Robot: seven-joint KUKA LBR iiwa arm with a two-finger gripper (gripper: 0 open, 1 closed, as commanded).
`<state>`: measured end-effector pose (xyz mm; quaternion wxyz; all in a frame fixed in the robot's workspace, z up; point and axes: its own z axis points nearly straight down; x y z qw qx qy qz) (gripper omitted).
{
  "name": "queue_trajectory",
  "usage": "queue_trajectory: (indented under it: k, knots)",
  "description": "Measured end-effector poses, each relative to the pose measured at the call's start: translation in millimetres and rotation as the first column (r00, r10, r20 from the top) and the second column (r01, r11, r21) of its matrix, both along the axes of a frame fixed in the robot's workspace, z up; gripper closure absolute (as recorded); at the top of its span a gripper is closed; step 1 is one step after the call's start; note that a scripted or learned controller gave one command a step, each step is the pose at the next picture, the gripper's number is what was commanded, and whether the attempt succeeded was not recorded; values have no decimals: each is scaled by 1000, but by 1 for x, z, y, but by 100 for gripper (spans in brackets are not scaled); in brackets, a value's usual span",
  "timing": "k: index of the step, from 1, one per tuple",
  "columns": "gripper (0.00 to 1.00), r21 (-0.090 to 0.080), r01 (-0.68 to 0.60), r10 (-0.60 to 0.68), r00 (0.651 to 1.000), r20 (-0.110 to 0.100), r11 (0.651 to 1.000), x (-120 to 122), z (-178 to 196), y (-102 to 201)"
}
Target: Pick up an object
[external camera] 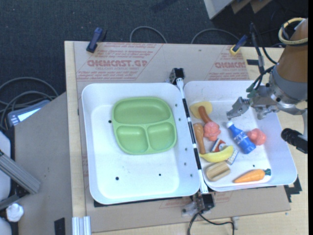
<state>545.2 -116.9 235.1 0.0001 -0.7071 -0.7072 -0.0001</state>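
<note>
We see nothing lifted yet; the gripper hangs open and empty above the right bin. The bottle and the other toys lie untouched, so the whole pick remains.

Bright, even light (soft shadows), slightly blurry.

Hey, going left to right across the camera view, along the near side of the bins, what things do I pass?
Green divided plate in the left bin → bread roll → carrot, both in the right bin.
</note>
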Motion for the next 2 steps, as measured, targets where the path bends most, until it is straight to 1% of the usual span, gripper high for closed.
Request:
queue_trajectory:
  k: [1,2]
  knots:
    - [0,-1,1,-1,1000,1,1000,-4,-151,-31]
    - [100,-2,2,-2,1000,3,1000,-4,-141,-31]
